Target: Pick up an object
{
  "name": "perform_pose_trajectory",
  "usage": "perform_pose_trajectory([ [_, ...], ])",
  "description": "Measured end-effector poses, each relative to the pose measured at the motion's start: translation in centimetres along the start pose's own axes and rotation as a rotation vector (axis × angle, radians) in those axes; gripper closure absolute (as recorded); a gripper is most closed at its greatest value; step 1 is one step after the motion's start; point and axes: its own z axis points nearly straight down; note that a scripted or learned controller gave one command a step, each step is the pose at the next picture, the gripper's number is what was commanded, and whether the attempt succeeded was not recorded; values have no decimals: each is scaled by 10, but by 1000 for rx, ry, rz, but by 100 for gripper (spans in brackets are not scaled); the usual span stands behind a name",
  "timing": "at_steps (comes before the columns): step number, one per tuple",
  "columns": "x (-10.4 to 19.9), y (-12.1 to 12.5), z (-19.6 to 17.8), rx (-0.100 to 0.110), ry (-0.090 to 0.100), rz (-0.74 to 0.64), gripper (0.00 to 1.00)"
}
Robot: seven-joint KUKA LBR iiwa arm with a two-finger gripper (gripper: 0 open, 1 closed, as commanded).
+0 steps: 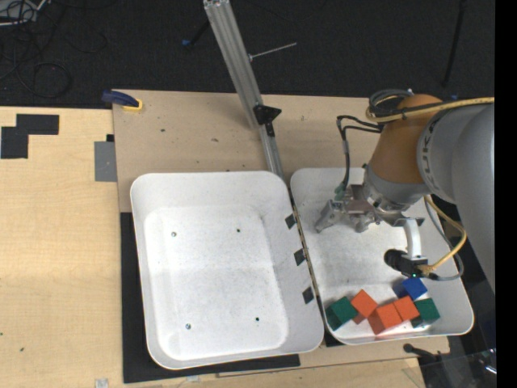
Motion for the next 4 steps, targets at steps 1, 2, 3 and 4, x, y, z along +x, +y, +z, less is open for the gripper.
perform_pose_trajectory([
  [1,-2,1,-13,-4,0,9,100],
  [2,3,4,-75,-10,-1,-2,100],
  [3,2,10,-137,-12,-2,-1,100],
  [4,1,10,-152,-7,-1,-4,100],
])
